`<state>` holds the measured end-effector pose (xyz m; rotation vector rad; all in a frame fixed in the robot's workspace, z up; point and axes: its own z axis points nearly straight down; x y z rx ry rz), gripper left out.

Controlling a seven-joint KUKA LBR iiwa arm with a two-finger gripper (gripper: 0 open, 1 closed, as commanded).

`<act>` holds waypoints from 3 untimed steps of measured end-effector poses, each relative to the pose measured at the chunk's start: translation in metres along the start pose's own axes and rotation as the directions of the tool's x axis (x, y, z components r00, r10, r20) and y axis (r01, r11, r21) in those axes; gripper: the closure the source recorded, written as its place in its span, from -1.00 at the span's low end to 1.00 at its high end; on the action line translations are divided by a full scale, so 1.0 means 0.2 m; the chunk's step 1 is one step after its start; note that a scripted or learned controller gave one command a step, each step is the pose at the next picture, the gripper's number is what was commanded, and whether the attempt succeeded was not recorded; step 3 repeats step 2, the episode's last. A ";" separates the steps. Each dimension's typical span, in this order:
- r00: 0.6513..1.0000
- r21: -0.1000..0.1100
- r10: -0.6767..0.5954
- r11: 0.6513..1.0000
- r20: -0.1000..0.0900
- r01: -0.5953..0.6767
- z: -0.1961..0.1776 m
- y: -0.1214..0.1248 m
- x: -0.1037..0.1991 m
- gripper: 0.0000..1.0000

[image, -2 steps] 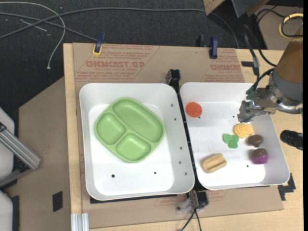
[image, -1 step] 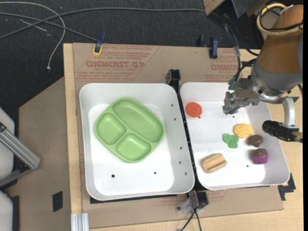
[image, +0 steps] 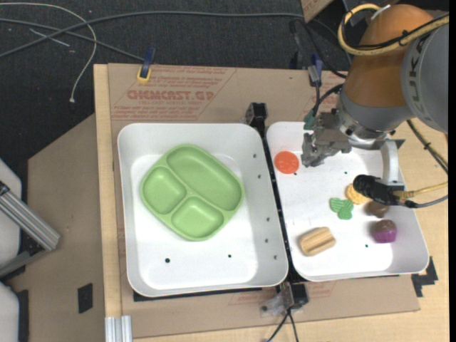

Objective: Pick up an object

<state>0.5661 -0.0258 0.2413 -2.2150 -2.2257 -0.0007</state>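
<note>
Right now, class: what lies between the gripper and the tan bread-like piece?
In the camera view, only bare white bin floor lies between the gripper and the tan bread-like piece.

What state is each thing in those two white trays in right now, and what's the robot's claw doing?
Green divided plate: lying flat in the left bin, compartments bare.
Orange disc: flat in the right bin, just left of the gripper.
Green toy: loose on the bin floor.
Tan bread roll: lying on its side.
Purple piece: resting near the right edge.
Gripper: low over the right bin, nothing visibly held.
</note>
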 end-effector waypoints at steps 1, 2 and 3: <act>1.000 -0.003 -0.003 1.000 -0.001 0.003 0.00 0.14 0.29 1.00; 1.000 -0.002 0.000 1.000 0.000 0.000 0.07 0.24 0.52 1.00; 1.000 -0.002 0.000 1.000 0.000 0.000 0.07 0.24 0.52 1.00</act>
